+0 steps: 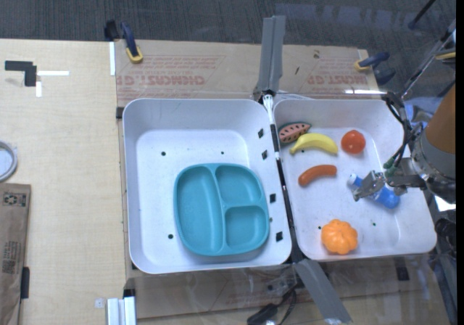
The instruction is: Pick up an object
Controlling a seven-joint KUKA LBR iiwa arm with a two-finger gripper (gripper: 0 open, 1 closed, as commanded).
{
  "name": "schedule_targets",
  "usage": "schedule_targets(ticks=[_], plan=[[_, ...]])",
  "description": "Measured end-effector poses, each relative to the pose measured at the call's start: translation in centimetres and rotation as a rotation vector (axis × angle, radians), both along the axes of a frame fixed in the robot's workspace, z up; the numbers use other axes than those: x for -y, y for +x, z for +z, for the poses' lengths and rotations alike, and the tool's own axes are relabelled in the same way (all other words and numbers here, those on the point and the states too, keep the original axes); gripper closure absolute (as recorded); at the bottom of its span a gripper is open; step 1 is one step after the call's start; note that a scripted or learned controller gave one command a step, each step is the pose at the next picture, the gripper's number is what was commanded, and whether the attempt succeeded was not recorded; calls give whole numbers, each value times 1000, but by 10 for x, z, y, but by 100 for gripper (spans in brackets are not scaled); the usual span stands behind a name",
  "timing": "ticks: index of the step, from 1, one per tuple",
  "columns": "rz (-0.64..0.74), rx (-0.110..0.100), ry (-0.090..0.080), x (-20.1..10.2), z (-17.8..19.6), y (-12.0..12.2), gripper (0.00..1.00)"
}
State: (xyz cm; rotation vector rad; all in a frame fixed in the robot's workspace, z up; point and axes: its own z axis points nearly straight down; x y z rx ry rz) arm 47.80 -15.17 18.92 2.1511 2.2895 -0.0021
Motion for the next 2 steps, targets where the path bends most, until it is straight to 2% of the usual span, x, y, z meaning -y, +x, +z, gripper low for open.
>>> schedule_targets(ticks=[1,2], plan=[[-29,12,-2,28,-83,3,0],[18,1,0,37,-75,48,0]])
